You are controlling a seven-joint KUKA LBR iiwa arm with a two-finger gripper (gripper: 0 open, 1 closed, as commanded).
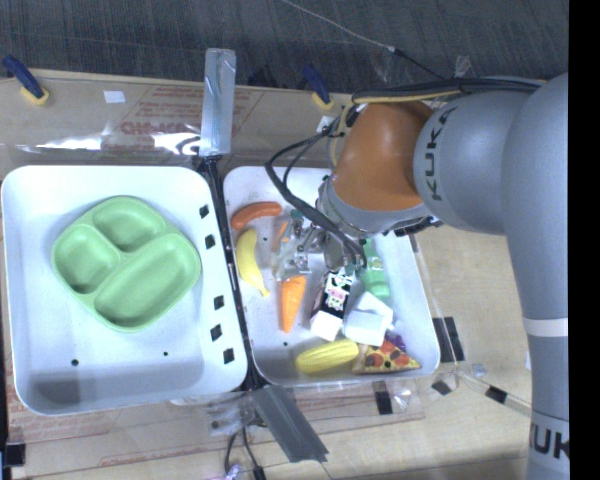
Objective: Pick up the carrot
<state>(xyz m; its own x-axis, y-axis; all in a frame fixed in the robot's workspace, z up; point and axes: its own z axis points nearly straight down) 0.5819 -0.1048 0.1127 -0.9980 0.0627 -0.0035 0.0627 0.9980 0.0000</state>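
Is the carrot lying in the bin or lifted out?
In the bin. The carrot lies flat on the right bin's floor beside the banana, just under the end effector.

Grey arm (500, 158) bends down, tool (302, 253) lowered.

I see two bins side by side. The left bin (40, 368) holds a divided plate (126, 260). In the right bin (420, 313), the banana (248, 260) lies at the left with the sausage (255, 211) behind it. The carrot (292, 301) lies just right of the banana, below the gripper (302, 253). The corn (326, 356) lies in front, the pizza slice (388, 358) to its right.
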